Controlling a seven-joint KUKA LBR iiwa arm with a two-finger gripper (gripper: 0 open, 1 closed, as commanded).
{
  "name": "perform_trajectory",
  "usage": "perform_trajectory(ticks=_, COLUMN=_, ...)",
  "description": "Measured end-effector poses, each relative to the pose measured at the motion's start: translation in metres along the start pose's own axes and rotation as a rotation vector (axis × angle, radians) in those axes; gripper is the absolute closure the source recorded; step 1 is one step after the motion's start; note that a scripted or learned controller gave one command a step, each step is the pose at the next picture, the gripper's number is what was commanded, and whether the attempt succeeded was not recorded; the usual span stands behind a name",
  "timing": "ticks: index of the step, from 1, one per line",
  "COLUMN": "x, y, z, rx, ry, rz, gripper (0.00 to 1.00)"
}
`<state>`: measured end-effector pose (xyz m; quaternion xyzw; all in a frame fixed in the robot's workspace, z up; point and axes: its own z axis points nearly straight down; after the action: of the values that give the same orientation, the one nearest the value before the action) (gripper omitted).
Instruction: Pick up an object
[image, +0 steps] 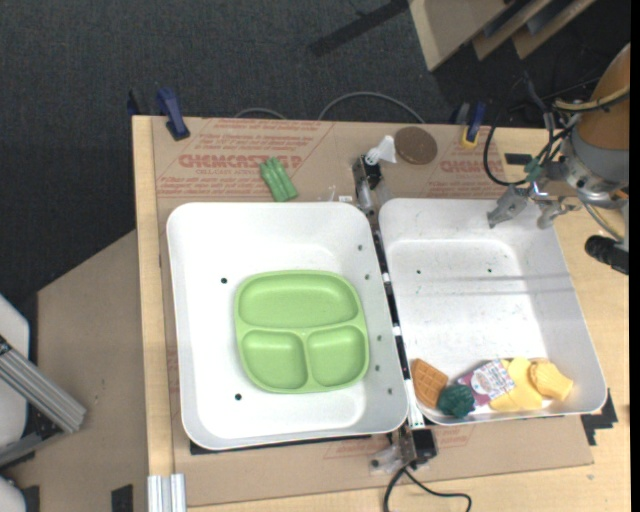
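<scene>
Approach is judged to be the step in hand: the gripper is seen spread apart, with nothing between its fingers, above the far right corner of the right bin. Candidate objects are heaped along that bin's near edge: a waffle-like biscuit, a dark green piece, a small wrapped packet and yellow toy food, all touching or just beside one another. A green divided plate lies in the left bin. Next, a descent toward that heap is called for, with one piece singled out between the fingers.

Small toys clustered, right bin's near edge
</scene>
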<state>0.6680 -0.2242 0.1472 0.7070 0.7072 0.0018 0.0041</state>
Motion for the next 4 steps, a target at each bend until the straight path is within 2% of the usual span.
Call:
perform_trajectory(ticks=1, x=0.003, y=-0.002, z=0.046, rx=0.013, ry=0.008, rz=-0.001, gripper=0.00)
perform_trajectory(ticks=2, x=0.003, y=-0.067, z=0.062, rx=0.010, ry=0.009, rz=0.000, gripper=0.00)
perform_trajectory(ticks=3, x=0.006, y=-0.002, z=0.064, rx=0.029, ry=0.019, rz=-0.002, gripper=0.00)
perform_trajectory(ticks=4, x=0.003, y=-0.001, z=0.052, rx=0.010, ry=0.006, rz=-0.002, gripper=1.00)
